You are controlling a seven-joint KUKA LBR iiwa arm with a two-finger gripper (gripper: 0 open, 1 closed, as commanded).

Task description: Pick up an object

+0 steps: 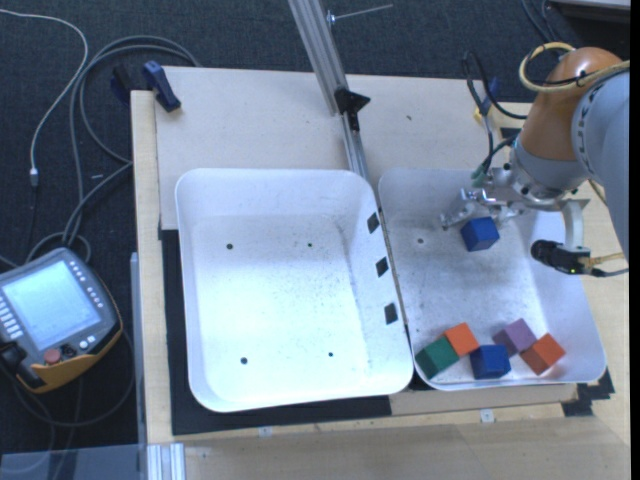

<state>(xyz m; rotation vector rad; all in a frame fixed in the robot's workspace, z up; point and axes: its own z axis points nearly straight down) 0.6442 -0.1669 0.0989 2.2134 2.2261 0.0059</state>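
Observation:
My gripper hangs over the upper part of the right bin, reaching in from the right under the orange band of the arm. A blue cube sits between its fingertips, and the fingers are shut on its sides. Near the front of the same bin lie a green cube, an orange cube, a second blue cube, a purple cube and a red-orange cube, all well below the gripper.
The left bin lies beside the right one, with a low wall between them. A slanted metal post rises behind the bins. A black cable end hangs off the arm at the right.

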